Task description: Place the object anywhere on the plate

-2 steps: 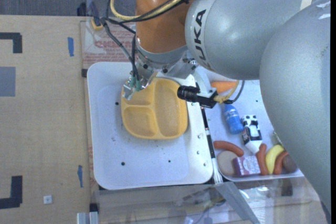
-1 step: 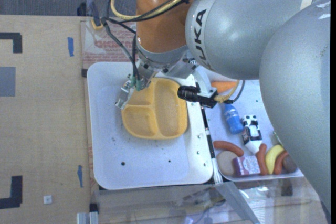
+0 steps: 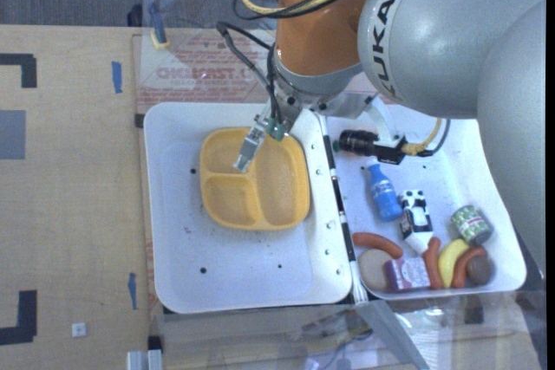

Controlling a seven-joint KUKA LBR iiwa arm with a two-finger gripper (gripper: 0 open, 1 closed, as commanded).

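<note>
Item 1. Yellow plastic plate with three compartments (image 3: 256, 191), lying flat in the left shallow white bin (image 3: 173, 264); it sits toward the bin's upper middle, presumably so the arm can reach any part of it from above.

Item 2. Pincer (image 3: 250, 150), a slim grey two-finger tool with a green fitting at its root, hanging over the plate's upper compartments on the grey arm with orange band (image 3: 325, 9). Whether its fingers stand apart or together cannot be told; they read as one thin shape, and no object can be made out between them.

Item 3. Task object: not identifiable. Candidates lie in the right shallow white bin (image 3: 486, 143), well apart from the plate: a blue bottle (image 3: 381, 191), a black-and-white item (image 3: 416, 217), a green tin (image 3: 470, 223), red sausage-shaped pieces (image 3: 379, 243), a yellow banana-shaped piece (image 3: 451, 260), a maroon block (image 3: 406, 275).

Item 4. Obscured: the arm's bulk covers both bins' upper edges and the right bin's right side. The wooden worktop (image 3: 69, 212) runs off at the left.
</note>
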